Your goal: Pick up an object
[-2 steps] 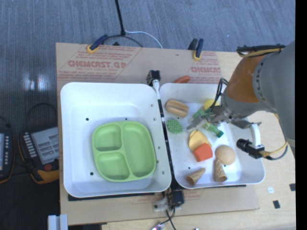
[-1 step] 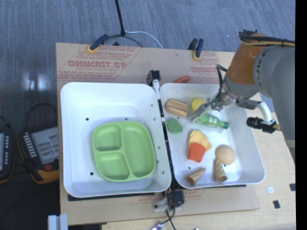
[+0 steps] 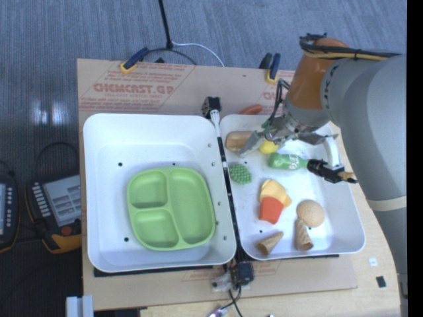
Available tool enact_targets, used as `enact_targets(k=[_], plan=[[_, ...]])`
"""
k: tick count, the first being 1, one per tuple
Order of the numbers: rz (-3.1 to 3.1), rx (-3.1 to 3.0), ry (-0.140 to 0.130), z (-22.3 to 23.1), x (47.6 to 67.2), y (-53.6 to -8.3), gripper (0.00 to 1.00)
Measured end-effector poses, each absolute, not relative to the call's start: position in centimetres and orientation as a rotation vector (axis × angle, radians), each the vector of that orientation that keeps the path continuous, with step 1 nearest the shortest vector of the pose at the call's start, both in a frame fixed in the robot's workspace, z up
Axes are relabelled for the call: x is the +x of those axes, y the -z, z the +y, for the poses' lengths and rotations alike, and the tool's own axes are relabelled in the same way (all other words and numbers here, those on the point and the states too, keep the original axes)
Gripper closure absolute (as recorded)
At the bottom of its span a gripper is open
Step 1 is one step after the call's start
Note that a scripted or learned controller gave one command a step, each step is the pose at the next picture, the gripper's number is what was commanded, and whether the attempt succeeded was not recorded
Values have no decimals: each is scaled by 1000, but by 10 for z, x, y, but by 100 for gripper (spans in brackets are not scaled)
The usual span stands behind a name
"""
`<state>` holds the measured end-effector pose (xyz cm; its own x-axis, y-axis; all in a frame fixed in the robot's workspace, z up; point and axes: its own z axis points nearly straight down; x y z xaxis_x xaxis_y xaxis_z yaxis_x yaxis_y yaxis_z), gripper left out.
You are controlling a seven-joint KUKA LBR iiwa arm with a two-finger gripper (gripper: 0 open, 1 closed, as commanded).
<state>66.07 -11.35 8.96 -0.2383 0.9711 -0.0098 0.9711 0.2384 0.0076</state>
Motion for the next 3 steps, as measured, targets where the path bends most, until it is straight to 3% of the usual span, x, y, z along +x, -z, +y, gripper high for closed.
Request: enact_targets(k=[1, 2, 3], plan=[[2461, 1927, 5, -115, 661, -101, 100], [2458, 1925, 3, -115, 662, -101, 0], [2574, 1772, -8, -121, 613, -91, 0]])
